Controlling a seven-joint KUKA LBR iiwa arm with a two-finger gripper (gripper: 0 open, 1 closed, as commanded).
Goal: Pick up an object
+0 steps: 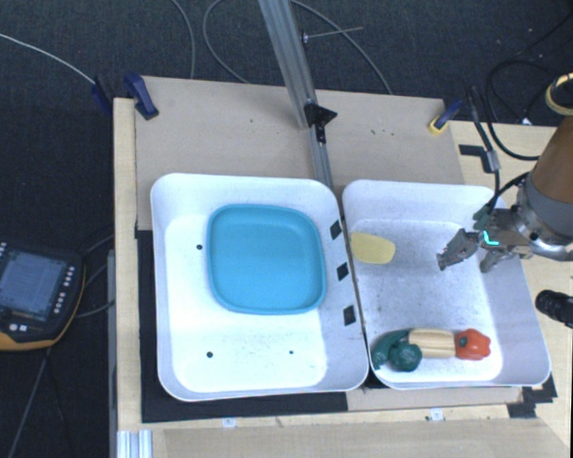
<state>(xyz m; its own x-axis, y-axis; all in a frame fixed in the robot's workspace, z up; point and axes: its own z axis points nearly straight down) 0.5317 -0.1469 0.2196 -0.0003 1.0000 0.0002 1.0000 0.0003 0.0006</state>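
Left shallow white bin (173, 266): a square turquoise plastic plate (267, 258). Right shallow white bin (518, 307): a pale yellow flat piece (372, 248) near its left wall; a dark green lump (398, 353), beige cylinder (433, 343) and red round toy (472, 344) along the front. Two-finger gripper (469, 255), fingers spread and holding nothing, hovers right of the yellow piece, well apart.
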